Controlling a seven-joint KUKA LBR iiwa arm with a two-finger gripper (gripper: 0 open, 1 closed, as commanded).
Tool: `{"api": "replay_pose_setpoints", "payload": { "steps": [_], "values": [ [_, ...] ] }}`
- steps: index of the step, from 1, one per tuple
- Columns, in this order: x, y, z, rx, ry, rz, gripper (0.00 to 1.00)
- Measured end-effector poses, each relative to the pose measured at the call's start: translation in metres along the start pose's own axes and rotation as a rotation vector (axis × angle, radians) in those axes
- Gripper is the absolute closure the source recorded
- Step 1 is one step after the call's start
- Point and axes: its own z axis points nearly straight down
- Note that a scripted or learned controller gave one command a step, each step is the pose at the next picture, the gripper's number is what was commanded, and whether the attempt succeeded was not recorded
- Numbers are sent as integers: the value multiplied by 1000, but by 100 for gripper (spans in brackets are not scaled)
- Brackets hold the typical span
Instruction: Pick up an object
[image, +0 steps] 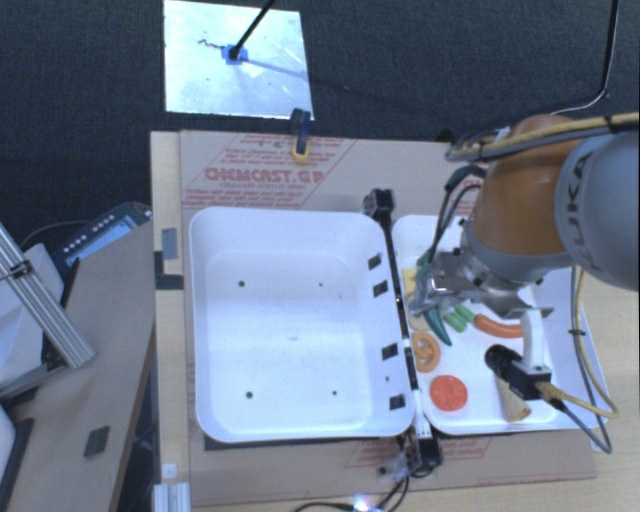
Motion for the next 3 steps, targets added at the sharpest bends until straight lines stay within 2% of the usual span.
{"api": "replay_pose_setpoints", "payload": {
  "steps": [1,2,3],
  "values": [
    [38,-29,51,1,-2,5,100],
    [85,-5,-43,-13,0,3,100],
    [57,21,-37,-5,-4,14,100]
  ]
}}
